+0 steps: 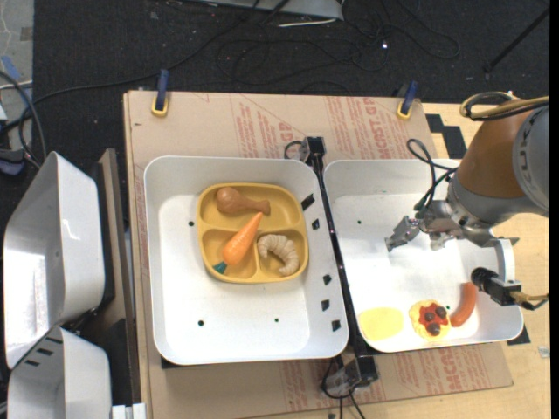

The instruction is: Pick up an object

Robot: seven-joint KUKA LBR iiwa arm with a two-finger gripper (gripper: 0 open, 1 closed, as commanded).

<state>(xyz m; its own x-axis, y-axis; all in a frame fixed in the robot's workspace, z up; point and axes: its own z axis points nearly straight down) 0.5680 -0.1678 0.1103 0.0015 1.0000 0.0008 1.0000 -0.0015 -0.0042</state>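
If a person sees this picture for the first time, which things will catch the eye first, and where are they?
The yellow divided plate in the left bin stands out most, holding a toy drumstick, a carrot and a pale shrimp. Next comes the grey and orange arm reaching over the right bin, with a yellow disc, a small pizza and a sausage along the near edge.

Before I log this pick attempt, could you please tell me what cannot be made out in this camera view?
- Two-finger gripper: too small and blurred to tell whether anything is gripped.
- Grey arm with orange band: cut off by the right edge.
- Small round red and yellow toy food: too small to identify.
- Orange toy sausage: its upper end meets a dark arm part; contact unclear.
- Right white bin: far right part hidden by the arm.
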